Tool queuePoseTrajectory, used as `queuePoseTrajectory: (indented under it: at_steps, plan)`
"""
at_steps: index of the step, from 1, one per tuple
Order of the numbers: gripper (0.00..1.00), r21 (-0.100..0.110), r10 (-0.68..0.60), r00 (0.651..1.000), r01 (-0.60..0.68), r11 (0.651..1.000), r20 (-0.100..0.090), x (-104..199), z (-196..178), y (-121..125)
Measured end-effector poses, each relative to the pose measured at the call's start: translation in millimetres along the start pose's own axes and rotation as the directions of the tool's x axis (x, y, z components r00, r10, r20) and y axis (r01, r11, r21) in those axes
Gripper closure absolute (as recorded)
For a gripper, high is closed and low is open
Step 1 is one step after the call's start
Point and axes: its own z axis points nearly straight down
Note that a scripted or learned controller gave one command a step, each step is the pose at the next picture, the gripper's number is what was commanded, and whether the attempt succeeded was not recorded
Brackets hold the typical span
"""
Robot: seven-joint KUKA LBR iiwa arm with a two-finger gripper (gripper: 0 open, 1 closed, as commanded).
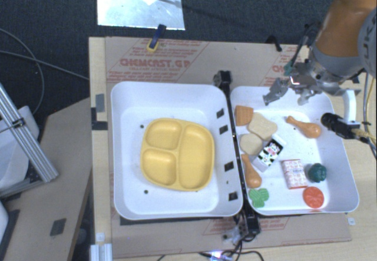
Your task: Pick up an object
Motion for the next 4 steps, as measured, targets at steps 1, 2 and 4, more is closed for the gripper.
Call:
queuePoseTrajectory:
  at_steps: [1, 2, 4]
  plan:
    - [0.00, 0.010, 0.005, 1.000, -0.005, 1.000, -0.001, -20, 106, -38]
    - [0.00, -0.025, 0.002, 1.000, -0.001, 1.000, 0.008, -18, 152, -107]
    - [0.00, -0.001, 0.008, 1.000, -0.008, 1.000, 0.002, -2, 146, -132]
